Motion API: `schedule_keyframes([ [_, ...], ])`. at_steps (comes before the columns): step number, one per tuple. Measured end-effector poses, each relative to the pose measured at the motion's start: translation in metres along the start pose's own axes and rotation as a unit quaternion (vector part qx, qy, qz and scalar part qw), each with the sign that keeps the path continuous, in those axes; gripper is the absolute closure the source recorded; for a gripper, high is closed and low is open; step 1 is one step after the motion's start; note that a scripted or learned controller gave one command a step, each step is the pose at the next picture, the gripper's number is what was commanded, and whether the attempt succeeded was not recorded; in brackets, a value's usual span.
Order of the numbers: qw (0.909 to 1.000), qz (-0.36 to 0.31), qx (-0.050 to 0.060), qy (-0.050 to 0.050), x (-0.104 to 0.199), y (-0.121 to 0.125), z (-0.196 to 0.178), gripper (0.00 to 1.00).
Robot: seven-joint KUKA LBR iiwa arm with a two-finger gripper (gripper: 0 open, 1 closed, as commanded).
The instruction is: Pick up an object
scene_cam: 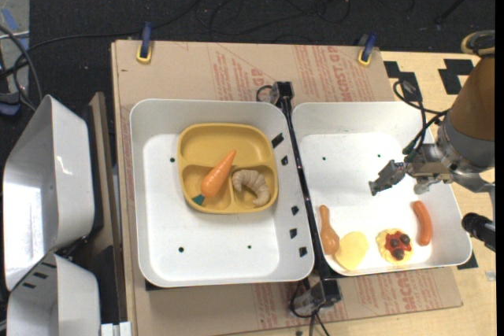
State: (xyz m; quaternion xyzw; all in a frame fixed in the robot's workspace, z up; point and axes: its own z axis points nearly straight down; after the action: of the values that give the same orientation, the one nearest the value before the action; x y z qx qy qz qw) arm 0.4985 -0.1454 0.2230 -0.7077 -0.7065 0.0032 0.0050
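Bench [236, 63] stock, two white bins side by side. Left bin [157, 248]: a yellow divided plate [197, 142] is set near its middle, with an orange carrot [218, 174] laid slantwise across the divider and a pale shrimp [252, 185] curled in the lower right compartment (both are kept together by the plate's walls). Right bin [354, 122]: four loose pieces are gathered along the near edge, namely an orange drumstick-shaped piece [326, 229], a pale yellow disc [352, 248] touching it, a small pizza-like round [395, 245] with red and dark topping, and a sausage [424, 222] lying upright just to its right. Gripper [386, 178]: held over bare bin floor above these pieces, apart from all of them, nothing seen between its parts. Whether the fingers are spread or pressed together cannot be told. Pickable items are judged nearest in the right bin; a descent toward that near row would be needed.
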Motion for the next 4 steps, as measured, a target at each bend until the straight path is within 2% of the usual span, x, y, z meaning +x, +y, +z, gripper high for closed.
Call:
schedule_keyframes([
  [1, 1.0, -0.001, -0.005, -0.001, 0.0, 0.002, -0.005, 0.0],
  [2, 1.0, 0.0, -0.004, -0.001, 0.001, 0.006, 0.038, 0.0],
  [3, 1.0, 0.0, -0.002, 0.0, 0.001, -0.003, 0.098, 0.0],
  [4, 1.0, 0.0, -0.004, 0.0, 0.002, -0.004, 0.133, 0.0],
])
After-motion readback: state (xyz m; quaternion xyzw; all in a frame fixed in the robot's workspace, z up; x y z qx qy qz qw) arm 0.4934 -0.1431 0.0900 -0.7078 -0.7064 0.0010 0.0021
